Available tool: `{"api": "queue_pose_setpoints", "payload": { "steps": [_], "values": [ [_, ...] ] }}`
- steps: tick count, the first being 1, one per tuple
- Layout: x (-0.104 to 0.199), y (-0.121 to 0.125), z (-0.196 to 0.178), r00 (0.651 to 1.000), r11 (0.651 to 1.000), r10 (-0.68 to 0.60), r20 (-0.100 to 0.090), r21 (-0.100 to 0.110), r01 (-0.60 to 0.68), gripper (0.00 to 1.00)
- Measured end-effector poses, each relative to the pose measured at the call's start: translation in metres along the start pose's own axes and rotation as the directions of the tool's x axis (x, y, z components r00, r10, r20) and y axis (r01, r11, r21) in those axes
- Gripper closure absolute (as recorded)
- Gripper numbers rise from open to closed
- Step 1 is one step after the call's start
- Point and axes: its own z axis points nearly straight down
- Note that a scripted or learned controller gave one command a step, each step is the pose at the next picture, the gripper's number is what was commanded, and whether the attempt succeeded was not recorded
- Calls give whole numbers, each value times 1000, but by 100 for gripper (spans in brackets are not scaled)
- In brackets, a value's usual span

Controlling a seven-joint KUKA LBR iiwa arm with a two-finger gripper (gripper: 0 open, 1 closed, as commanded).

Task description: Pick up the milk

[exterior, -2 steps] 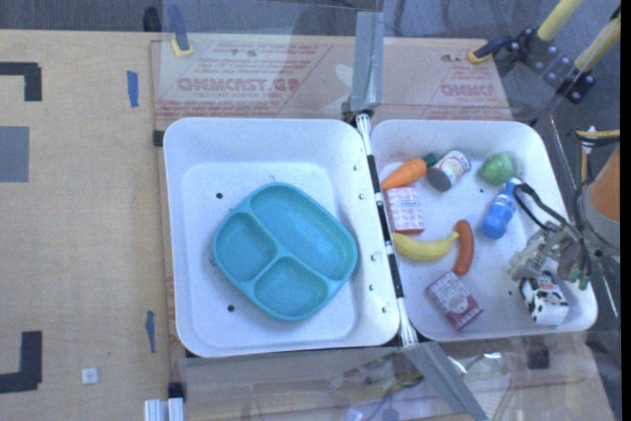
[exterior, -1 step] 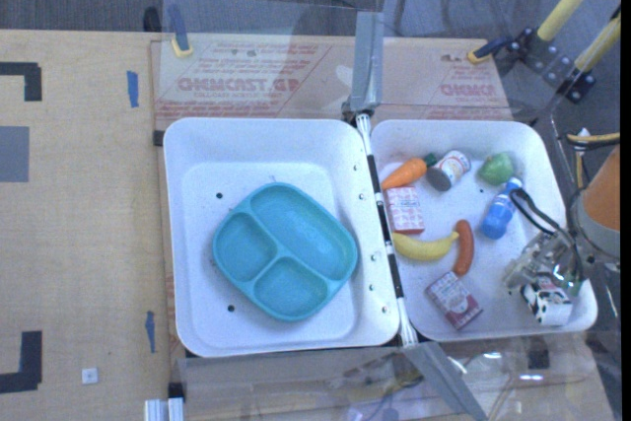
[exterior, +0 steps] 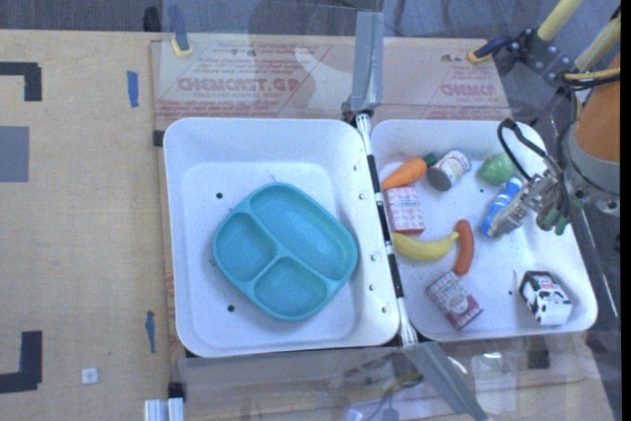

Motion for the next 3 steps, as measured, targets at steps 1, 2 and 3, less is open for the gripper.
{"api": "queue_pose_setpoints", "payload": {
  "steps": [1,2,3],
  "values": [
    [0,0,0,1000,1000,0,-1,0,0,0],
    [-20,-69,84,981,981,-193,-2,1,193,0],
    [-21,-69,73,982,982,-190,4,-1,190,100]
  ]
}}
